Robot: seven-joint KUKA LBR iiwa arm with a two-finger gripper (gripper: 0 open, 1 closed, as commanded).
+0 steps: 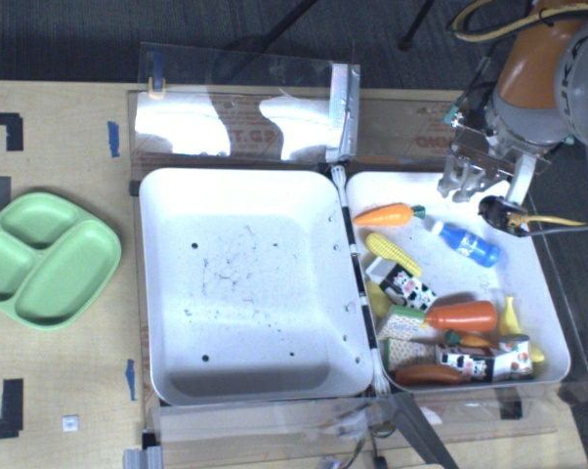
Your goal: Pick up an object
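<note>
Status: pick not yet made, in my judgement; every step remains.

Gripper (462,186): you have it above the far edge of the right-hand white plastic bin (556,335), with nothing between its fingers. Whether the jaws are spread or pressed together cannot be told.

Candidates in that bin: orange plastic carrot (383,216) and blue plastic bottle (467,243) at the far end, nearest the gripper; yellow toy corn cob (393,254) at the middle; red plastic pepper (460,315) towards the near end.

Left-hand white plastic bin (157,262): bare floor.

Green divided plastic plate (46,259): on the bench, far left.
</note>
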